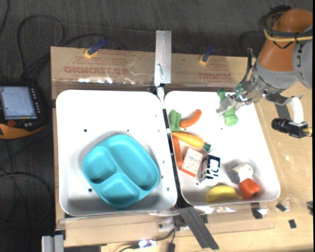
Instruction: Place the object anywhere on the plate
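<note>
Overhead, we see 2 shallow white bins side by side on the bench, the left bin [68, 140] and the right bin [268, 156], meeting along a shared middle edge. A blue plate [121, 170] with 3 compartments sits tilted in the left bin, toward its near edge and closer to the middle divider than to the far-left corner. Our arm [283, 51] reaches in over the right bin's far-right corner, grey with its orange band showing above the wrist. The gripper [230, 107] hangs above the far edge of that bin, and a small green object [230, 117] shows at its tips; it looks pinched between the fingers, with its lower end poking out beneath them, though the fingers themselves are too small for us to read clearly. Along the right bin's left edge lie a green-topped orange carrot [190, 118], a second orange and yellow piece [188, 139] just below it, and an orange and white packet [191, 160]. A black and white card [212, 166] lies just beside the packet. Near the bin's near-right corner we find a yellow banana [223, 193], a white piece [240, 170] and a red piece [250, 188], close together. A handheld screen controller [16, 106] rests on the floor past the bench's left edge.
</note>
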